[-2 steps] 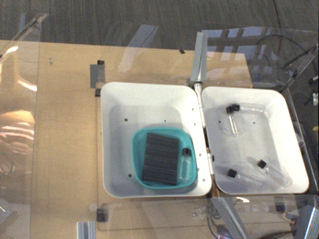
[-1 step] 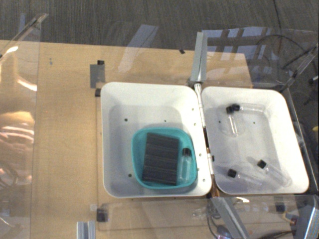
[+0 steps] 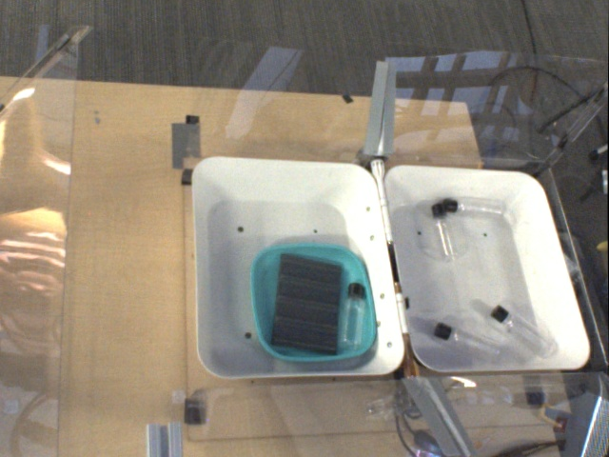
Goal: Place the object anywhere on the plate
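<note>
Two shallow white bins sit side by side on the pale wooden bench top (image 3: 114,255), their inner rims touching along the middle.

In the left-hand white bin (image 3: 219,208), toward its near edge, lies a teal plastic plate with rounded corners (image 3: 261,288). Most of the plate is taken up by a dark grey ribbed rectangular block (image 3: 306,303), lying flat and turned slightly off square. Just beside the block's right edge, on the plate's right side, lies a small clear plastic tube with a black cap (image 3: 355,317). It lies lengthwise along the block with its cap pointing to the far side. Whether tube and block touch, I cannot make out.

The right-hand white bin (image 3: 538,217) holds three more tubes of the same kind. One clear tube near the far left corner (image 3: 444,236) has its black cap away from me. A second clear tube at the near left (image 3: 466,336) lies across the bin with its cap on the left. The third clear tube (image 3: 521,329) lies slanted just to the right of the second, cap up-left. These three are well apart from the plate, over the shared rim.

A grey metal bar (image 3: 380,112) runs back from where the bins meet. Small dark clamps (image 3: 191,122) sit at the left bin's corners, and cables (image 3: 561,112) trail at the far right.
</note>
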Tool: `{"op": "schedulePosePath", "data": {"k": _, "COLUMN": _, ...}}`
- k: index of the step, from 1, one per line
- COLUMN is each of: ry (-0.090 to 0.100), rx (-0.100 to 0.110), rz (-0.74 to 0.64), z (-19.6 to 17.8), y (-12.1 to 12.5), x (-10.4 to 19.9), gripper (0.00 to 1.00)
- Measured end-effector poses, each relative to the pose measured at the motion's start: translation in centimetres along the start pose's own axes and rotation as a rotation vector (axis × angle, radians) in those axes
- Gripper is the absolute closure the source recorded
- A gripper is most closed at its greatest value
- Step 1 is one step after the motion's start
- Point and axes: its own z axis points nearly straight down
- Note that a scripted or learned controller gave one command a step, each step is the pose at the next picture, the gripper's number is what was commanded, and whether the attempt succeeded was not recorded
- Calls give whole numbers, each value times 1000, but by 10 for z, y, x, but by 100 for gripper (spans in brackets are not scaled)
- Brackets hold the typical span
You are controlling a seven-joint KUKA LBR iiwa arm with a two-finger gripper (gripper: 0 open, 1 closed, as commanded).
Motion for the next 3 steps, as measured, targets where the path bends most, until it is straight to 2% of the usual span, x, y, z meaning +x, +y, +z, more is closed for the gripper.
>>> {"op": "schedulePosePath", "data": {"k": 1, "ry": -4, "rx": -11, "rz": -7, "z": -13, "y": 2, "x": 1, "gripper": 100}}
{"op": "schedulePosePath", "data": {"k": 2, "ry": -4, "rx": -10, "rz": -8, "z": -13, "y": 2, "x": 1, "gripper": 0}}
{"op": "schedulePosePath", "data": {"k": 3, "ry": 11, "rx": 25, "rz": -78, "z": 170, "y": -17, "x": 49, "gripper": 0}}
